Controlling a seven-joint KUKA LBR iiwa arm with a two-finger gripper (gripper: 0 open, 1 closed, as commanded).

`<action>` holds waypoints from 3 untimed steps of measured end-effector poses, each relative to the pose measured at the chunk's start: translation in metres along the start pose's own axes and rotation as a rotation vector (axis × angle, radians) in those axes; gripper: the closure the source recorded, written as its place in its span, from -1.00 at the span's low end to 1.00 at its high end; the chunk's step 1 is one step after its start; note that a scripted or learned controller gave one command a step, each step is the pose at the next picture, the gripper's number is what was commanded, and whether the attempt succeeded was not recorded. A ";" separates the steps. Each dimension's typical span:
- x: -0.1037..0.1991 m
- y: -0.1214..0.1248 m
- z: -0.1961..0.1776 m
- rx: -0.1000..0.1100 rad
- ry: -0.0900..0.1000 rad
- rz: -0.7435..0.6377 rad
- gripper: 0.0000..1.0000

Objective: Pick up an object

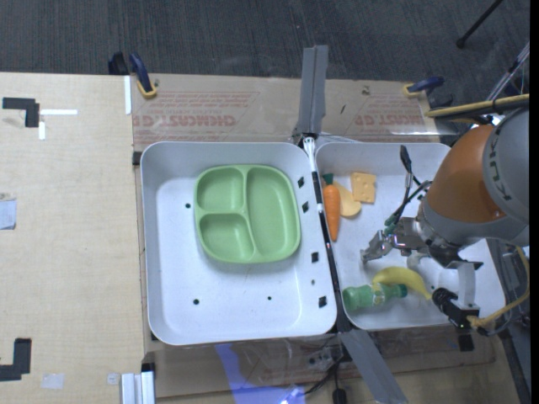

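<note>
Looks like approach phase imo. Gripper (376, 247) is low in the right bin (421, 154), fingers spread w/ nothing between them, just above the banana (402, 279). Next move prob needs a drop onto the banana, then a squeeze. Green bottle (370, 296) lies touching it, so could get nudged. Count: 2 bins, 1 green divided plate (248, 214) in the left bin (168, 251), 1 carrot (332, 209), 1 banana, 1 bottle, 1 cheese-looking piece (363, 187)
</note>
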State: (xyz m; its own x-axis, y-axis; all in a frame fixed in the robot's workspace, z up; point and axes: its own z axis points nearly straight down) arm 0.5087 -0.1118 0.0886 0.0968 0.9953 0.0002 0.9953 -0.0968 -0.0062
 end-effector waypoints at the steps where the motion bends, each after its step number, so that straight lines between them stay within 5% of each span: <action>1: 0.006 0.072 -0.001 -0.001 -0.001 0.048 -1.00; 2: -0.005 0.006 0.000 0.000 0.000 -0.013 -1.00; 3: 0.014 0.064 -0.001 -0.002 -0.001 0.015 -1.00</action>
State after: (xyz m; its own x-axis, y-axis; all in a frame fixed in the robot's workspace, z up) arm 0.5742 -0.1036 0.0888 0.1113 0.9938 -0.0012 0.9938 -0.1113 -0.0047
